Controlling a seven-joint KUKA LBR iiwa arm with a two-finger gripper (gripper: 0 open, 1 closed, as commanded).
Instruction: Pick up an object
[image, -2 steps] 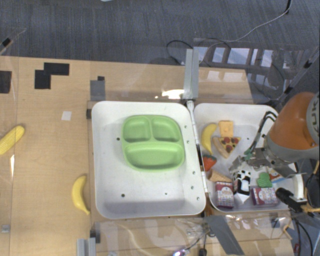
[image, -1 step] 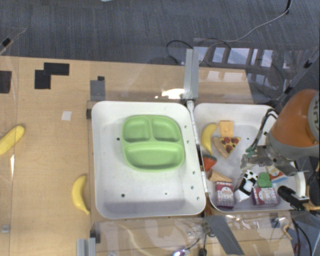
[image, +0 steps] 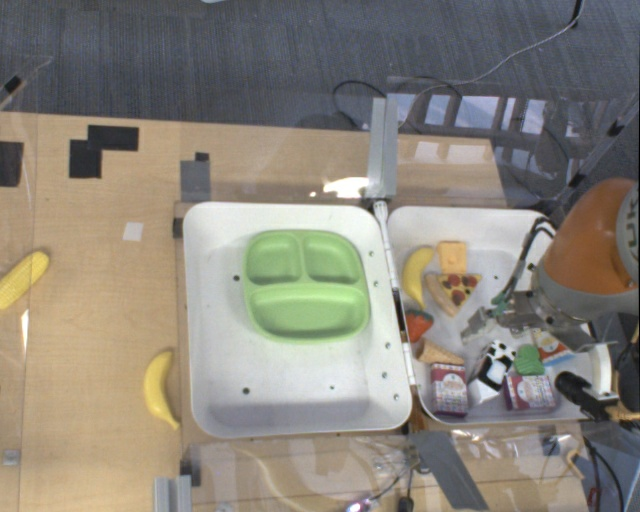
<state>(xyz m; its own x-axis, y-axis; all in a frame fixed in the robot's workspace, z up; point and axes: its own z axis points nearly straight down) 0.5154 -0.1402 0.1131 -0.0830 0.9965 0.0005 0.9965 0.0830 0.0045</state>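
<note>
1. Pincer (image: 490, 322): low in the right bin (image: 500, 222), over the toys; finger spread cannot be told.
2. Right bin: banana (image: 414, 275), pizza slice (image: 452, 291), panda figure (image: 494, 364), two small boxes (image: 449, 388).
3. Left bin (image: 215, 300): green divided tray (image: 304, 283).

Single fixed camera looking down at slant from above bench (image: 100, 300), taking in both white bins (image: 210, 330) side by side at middle distance; arm (image: 600, 250) entering from frame's right.

Two white bins (image: 200, 320) side by side; one green divided plate (image: 305, 283); three bananas (image: 158, 386); two small pink boxes (image: 449, 388).
</note>
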